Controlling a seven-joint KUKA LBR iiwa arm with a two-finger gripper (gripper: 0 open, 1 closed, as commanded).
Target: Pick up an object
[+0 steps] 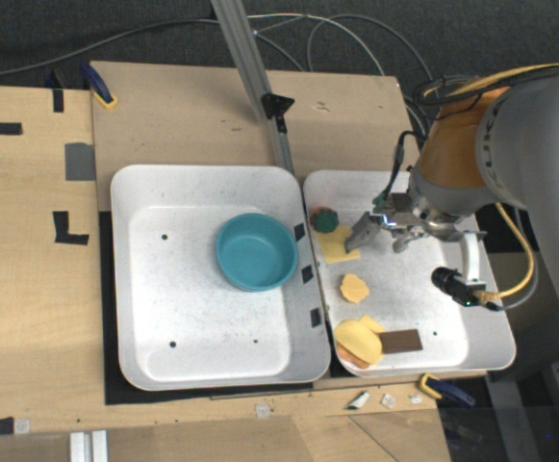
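My gripper point(379, 239) hangs over the upper middle of the right bin point(471, 340), open, and I see nothing between its fingers. Its left finger point(360, 234) reaches down to the edge of a flat pale yellow piece point(334, 249). Just up and left of that piece lies a small green and red object point(326, 219). Below the gripper sits a small yellow lump point(354, 288). Near the bin's front edge a larger yellow and orange object point(358, 341) lies beside a brown block point(401, 341).
A blue bowl point(255, 250) stands in the left bin point(154, 296), toward its right side. A grey pole point(245, 51) slants down to the gap between the bins. Cables point(356, 37) trail across the back of the bench.
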